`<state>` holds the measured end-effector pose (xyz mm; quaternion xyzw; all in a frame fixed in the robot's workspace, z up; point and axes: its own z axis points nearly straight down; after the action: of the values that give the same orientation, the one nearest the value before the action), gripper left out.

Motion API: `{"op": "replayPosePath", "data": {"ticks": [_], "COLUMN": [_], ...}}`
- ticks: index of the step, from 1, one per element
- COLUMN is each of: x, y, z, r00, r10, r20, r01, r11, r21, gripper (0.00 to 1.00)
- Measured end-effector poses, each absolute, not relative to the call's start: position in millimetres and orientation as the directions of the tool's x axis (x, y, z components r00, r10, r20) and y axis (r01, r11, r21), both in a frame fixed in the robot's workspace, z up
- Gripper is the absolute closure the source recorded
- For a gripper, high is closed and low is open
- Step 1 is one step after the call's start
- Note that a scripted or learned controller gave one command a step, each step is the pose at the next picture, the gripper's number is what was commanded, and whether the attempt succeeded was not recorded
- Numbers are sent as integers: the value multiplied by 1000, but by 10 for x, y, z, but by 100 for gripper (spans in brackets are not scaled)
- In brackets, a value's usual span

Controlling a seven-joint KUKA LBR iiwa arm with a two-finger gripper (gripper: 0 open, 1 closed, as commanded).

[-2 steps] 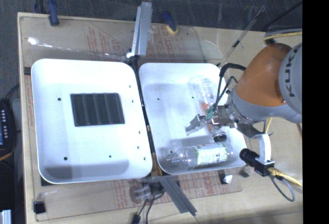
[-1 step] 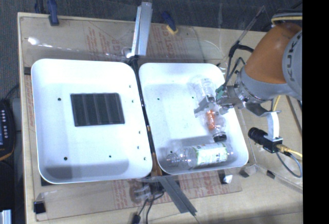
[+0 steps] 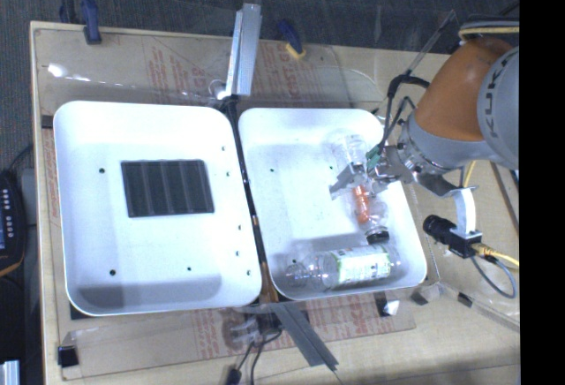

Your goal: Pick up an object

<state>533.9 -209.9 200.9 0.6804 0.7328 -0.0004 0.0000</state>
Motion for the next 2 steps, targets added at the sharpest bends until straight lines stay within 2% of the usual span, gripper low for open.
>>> {"op": "replayPosePath", "data": {"ticks": [1, 2], "x": [5201, 5396], "y": [-2098, -2089], "z": [2569, 2156], "r00": [-211, -305], "r10": [977, 952], "r20": [-1, 2], "r01": [977, 952], "r11": [211, 305], "r21": [0, -4], "gripper": [0, 0]}}
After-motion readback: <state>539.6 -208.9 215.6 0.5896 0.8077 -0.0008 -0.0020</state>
